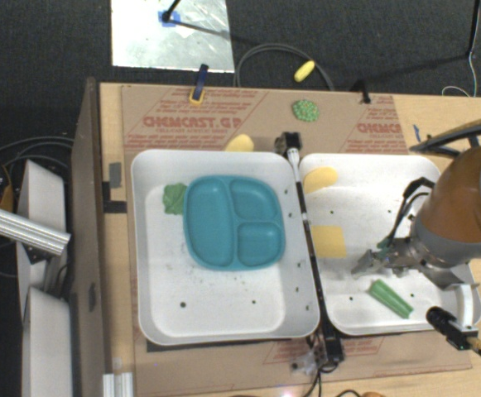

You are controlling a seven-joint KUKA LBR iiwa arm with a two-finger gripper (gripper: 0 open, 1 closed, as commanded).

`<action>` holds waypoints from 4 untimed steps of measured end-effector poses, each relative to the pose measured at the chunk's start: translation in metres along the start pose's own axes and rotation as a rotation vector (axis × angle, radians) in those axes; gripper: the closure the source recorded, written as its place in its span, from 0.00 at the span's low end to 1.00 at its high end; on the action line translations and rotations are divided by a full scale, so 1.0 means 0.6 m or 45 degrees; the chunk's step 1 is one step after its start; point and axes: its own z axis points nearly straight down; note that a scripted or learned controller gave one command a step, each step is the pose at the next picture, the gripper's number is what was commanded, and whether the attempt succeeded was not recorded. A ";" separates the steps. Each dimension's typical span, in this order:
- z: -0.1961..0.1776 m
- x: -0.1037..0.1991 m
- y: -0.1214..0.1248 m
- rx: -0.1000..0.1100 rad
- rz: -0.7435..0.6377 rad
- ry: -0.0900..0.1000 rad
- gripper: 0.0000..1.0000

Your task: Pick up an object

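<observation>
**Right bin, near front wall: green stick is the likeliest pick**

Near the front wall of the right bin [364,325] lies a green stick-shaped object [390,298], flat on the floor, long axis running diagonal from upper left to lower right. It's just below the gripper [371,262], which hangs low over the bin floor w/ the arm coming in from the right. Whether anything is pinched, or how the gripper tips stand, can't tell; the metal parts there blur together against the white.

Handling, as a guess: the green piece looks like small plastic toy food, so prob. light, stiff, smooth and a bit slippery, not fragile. Best hold is across the short width near the middle, jaws square to its long axis; grabbing an end would likely let it swivel or squirt out. It sits near the bin's front wall, so approach from above rather than the side.

Looks: bright green, elongated, roughly even thickness, ends blunt; surface detail too small to make out.

Other candidates in same bin: a yellow square block [329,241] just left of the gripper, flat, prob. light but hard to pinch if thin; and a yellow rounded piece [320,178] at the back left corner, well apart from the gripper.

Left bin [153,246] holds a teal divided plate [233,222] w/ a green leafy bit [175,197] touching its left edge.
</observation>
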 end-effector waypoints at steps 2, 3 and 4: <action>0.027 -0.101 0.115 -0.006 0.009 -0.006 0.00; -0.205 -0.103 0.070 -0.026 0.000 -0.010 0.00; -0.069 -0.036 -0.002 0.003 0.001 0.003 0.00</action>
